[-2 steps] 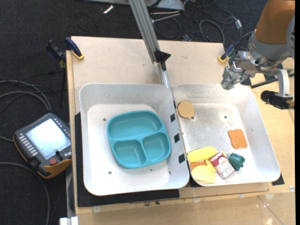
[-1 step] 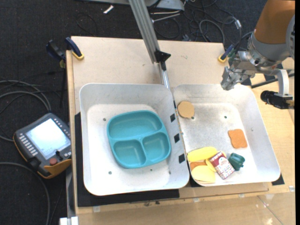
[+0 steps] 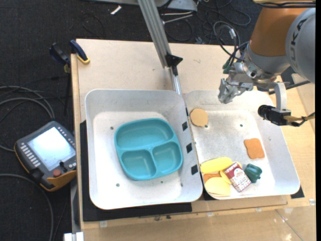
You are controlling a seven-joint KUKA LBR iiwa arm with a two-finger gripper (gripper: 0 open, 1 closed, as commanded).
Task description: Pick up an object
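Several small objects lie in the right bin (image 3: 281, 149). A flat tan disc (image 3: 198, 117), round and cookie-like, sits near the bin's far left corner. An orange slab (image 3: 254, 147) with rounded corners lies toward the right wall, its long axis running roughly from far to near. Along the near edge a cluster crowds together: yellow curved pieces (image 3: 216, 165) with a paler yellow round one (image 3: 217, 186) below, a small red and white carton (image 3: 236, 177) tilted on a diagonal and touching them, and a dark green lump (image 3: 253, 172) just beside the carton's right end.

The gripper (image 3: 228, 92), grey metal, hangs over the far edge of that bin, apart from every object; the tan disc is the nearest. Whether its fingers stand apart or together cannot be made out. Its orange band (image 3: 276, 29) shows above the wrist.

In the left bin (image 3: 100, 109) rests a teal plastic tray (image 3: 148, 148) with three compartments and rounded corners, set askew. A slanted metal pole (image 3: 155, 26) crosses the far side of the bench (image 3: 120, 64).
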